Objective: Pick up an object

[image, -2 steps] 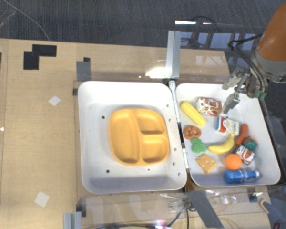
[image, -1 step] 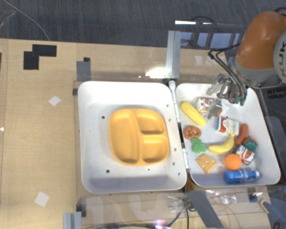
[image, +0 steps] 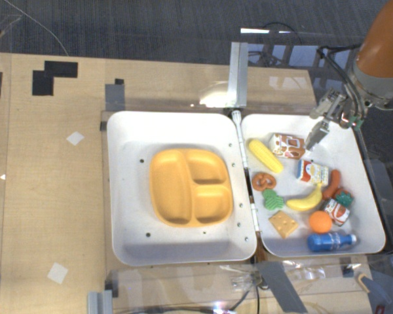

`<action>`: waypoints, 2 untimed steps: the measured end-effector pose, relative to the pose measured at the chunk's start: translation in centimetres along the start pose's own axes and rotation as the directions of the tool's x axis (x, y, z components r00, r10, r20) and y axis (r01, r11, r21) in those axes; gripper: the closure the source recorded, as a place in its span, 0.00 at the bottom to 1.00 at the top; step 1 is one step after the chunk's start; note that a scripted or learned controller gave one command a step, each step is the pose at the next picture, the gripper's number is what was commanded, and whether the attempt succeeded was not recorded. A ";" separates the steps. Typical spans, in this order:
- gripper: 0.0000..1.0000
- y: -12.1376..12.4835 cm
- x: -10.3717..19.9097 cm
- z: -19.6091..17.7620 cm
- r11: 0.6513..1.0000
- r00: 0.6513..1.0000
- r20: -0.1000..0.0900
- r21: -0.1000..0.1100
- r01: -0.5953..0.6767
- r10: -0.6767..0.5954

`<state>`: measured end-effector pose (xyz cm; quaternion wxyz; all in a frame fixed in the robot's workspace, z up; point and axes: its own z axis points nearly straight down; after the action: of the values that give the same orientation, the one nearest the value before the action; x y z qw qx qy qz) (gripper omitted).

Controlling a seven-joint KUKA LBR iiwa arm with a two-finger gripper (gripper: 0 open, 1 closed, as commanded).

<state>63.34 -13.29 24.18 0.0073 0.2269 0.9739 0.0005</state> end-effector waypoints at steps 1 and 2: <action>0.00 -0.9 -3.1 7.3 0.941 0.941 -0.008 0.006 -0.337 0.337; 0.00 -5.1 1.3 4.9 0.967 0.967 -0.003 0.003 -0.254 0.254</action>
<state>60.00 -17.32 19.22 0.0053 0.3497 0.9368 0.0005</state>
